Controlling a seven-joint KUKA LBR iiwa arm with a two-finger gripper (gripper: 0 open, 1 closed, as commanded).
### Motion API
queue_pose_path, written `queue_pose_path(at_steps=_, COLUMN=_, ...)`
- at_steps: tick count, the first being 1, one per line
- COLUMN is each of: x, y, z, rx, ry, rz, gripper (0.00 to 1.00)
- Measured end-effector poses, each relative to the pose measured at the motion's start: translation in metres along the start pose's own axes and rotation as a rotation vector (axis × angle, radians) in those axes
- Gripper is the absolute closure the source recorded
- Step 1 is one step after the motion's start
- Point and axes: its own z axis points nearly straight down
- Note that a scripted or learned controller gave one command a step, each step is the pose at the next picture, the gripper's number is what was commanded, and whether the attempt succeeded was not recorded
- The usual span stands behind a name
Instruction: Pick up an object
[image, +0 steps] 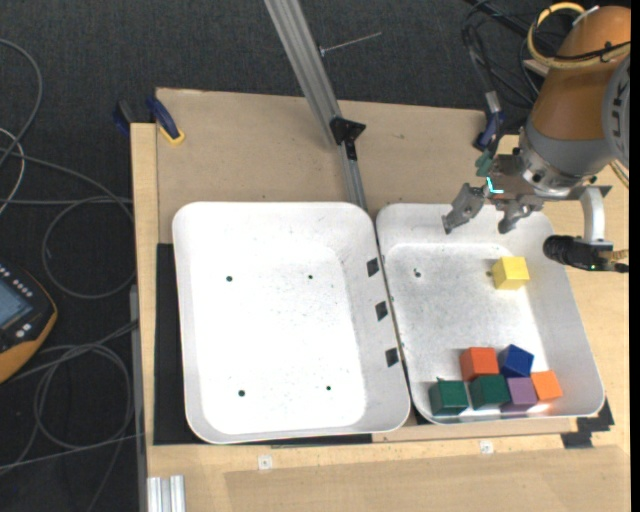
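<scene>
Yellow block (510, 272), a small matte cube, sits alone on the floor of the right bin (440, 300), towards its far right corner. Reaching in over the bin's far edge, the grey arm with its orange band (585, 45) angles down, and the gripper (483, 217) hangs above the far rim, well apart from the cube. Its two metal fingers (462, 213) are spread wide with nothing between them. Near the bin's near edge a huddle of blocks touch one another: orange (480, 360), blue (516, 358), green (449, 396), purple (521, 390). Both bins are glossy white plastic with rounded corners.
</scene>
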Motion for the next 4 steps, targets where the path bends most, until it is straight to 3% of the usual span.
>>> queue_pose_path(at_steps=1, x=0.0, y=0.001, z=-0.003, rx=-0.005, ry=-0.001, rz=0.0, gripper=0.0)
queue_pose_path(at_steps=4, x=0.01, y=-0.004, z=0.132, rx=0.0, ry=-0.001, rz=0.001, gripper=0.0)
